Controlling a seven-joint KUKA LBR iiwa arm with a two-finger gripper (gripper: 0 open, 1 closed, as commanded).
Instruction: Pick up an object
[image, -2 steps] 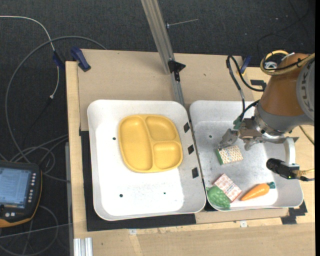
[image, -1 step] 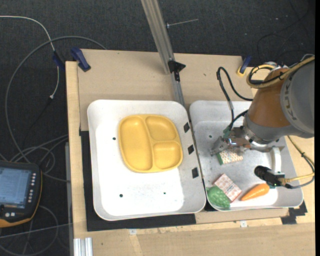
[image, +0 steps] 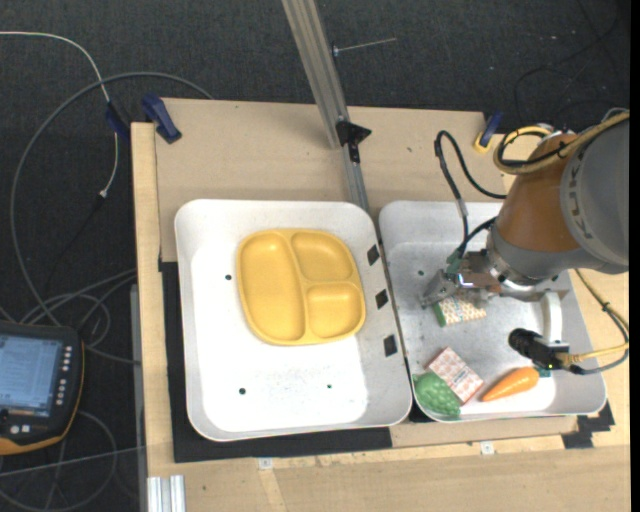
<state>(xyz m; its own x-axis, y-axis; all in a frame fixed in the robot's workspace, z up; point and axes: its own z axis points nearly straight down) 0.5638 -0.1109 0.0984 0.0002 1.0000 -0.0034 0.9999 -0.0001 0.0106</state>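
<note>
I have the hand (image: 447, 290) low in the right white bin (image: 420, 235), but I cannot tell its state from here. Touching its tip lies a small speckled packet with a green edge (image: 460, 312). It looks light, flat and crinkly; I'd pinch it across its short sides.

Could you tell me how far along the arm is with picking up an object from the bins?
Done: the arm has reached into the right bin, and its hand sits low over the speckled packet. In hand: nothing visibly lifted; whether the packet is gripped cannot be told. Left: a confirmed grasp and lift. The carrot, checkered packet and green item lie untouched; the yellow tray sits in the left bin.
</note>
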